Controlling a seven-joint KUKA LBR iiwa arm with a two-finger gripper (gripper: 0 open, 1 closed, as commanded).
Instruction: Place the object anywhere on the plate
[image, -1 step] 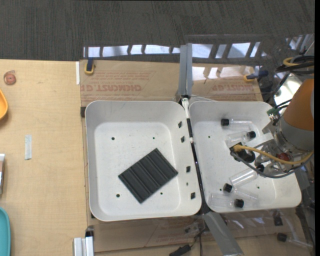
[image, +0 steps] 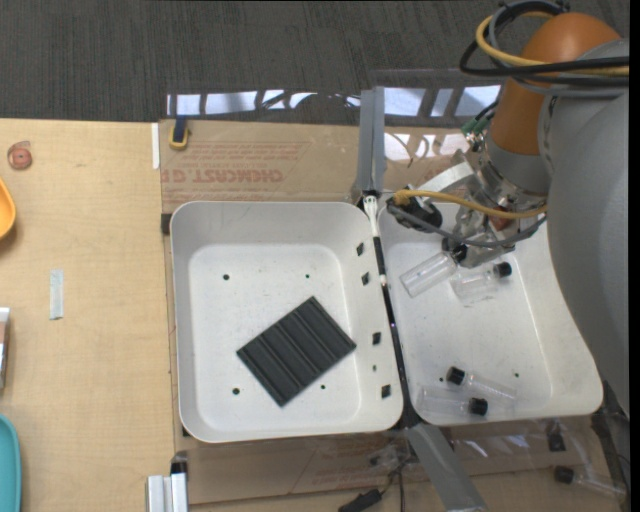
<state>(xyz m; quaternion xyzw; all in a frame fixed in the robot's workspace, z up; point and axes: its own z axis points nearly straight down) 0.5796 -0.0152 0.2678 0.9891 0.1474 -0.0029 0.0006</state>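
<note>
A dark ribbed rectangular plate (image: 297, 350) lies at a slant on the floor of the left bin (image: 200, 240). In the right bin (image: 560, 330) several small clear vials with black caps lie loose: one (image: 498, 269) near the wrist and two (image: 455, 377) (image: 476, 406) by the front wall. My gripper (image: 450, 282) hangs low over the back of the right bin. Its two translucent fingers (image: 425, 274) are spread, and nothing shows between them. The nearest vial lies just right of the fingers, apart from them.
The ridge between the two bins (image: 382, 290) runs just left of the gripper. Yellow and black cables (image: 440, 200) loop off the wrist. Brown cardboard (image: 260, 170) lies behind the left bin, and a wooden table (image: 80, 300) is at the left.
</note>
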